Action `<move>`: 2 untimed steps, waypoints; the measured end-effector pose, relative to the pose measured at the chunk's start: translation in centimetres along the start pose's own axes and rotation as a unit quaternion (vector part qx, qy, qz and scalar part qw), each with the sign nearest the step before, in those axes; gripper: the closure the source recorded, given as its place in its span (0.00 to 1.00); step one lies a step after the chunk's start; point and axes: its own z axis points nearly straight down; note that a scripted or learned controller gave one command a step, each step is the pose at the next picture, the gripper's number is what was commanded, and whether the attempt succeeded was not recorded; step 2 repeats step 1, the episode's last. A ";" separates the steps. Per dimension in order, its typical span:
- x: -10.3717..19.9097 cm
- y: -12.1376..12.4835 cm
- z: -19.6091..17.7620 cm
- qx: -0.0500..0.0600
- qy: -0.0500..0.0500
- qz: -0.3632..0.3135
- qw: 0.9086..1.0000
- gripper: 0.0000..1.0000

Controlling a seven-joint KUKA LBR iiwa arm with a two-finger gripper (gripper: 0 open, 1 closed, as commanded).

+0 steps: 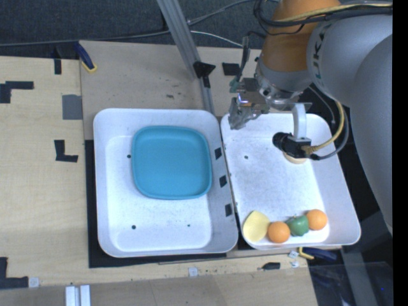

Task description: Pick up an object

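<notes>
Along the front edge of the right bin (280, 177) lie a pale yellow object (255, 225), an orange ball (278, 232), a small green object (298, 224) and a second orange ball (317, 219), side by side. My gripper (241, 115) hangs over the far left corner of that bin, well away from these objects. Nothing shows beneath it there but the bin's speckled floor. The grey arm with its orange band (293, 24) comes in from the upper right.
A blue square plate (171, 161) lies in the left bin (115, 190). A slanted metal pole (185, 37) rises just behind the divide between the bins. A black and cream cable fitting (292, 146) hangs from the arm over the right bin's far side.
</notes>
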 end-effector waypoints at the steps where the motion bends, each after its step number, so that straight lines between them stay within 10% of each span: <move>1: 4.9 -2.4 1.6 0.001 0.000 0.000 1.000 1.00; 2: 4.9 -2.4 1.6 0.001 0.000 0.000 1.000 1.00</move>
